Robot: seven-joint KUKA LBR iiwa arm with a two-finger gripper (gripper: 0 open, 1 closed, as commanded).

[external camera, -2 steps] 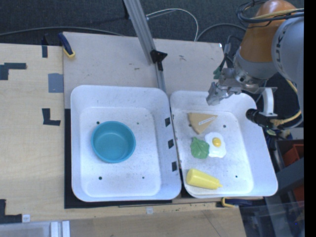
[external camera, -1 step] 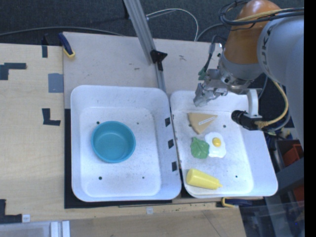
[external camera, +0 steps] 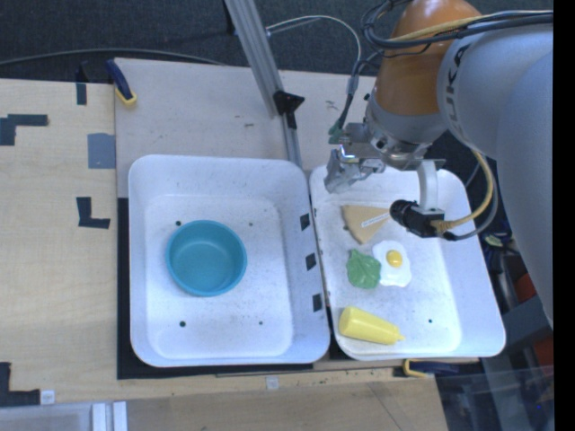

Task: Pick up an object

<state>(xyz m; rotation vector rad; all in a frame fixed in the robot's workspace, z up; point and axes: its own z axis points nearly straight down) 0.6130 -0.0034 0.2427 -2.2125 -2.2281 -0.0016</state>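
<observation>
Now the gripper (external camera: 343,171) hangs over the far left corner of the right bin (external camera: 467,330), close to the wall that this bin shares with the left bin (external camera: 144,241). Whether it is apart or together, I cannot tell from this angle, and nothing can be seen held in it. The grey arm (external camera: 503,88) with its orange band (external camera: 422,25) comes in from the right and covers the far right part of that bin.

Four small things lie in the right bin. A tan wedge (external camera: 362,220), like a slice of bread or cheese, lies just below the gripper, near it but apart. A green leafy piece (external camera: 363,268) lies in the middle, and a toy fried egg (external camera: 393,266) touches it on the right side. A yellow piece (external camera: 367,326), shaped like a cone, lies near the front edge, apart from the others.

A blue bowl (external camera: 207,257) stands upright alone in the left bin.
</observation>
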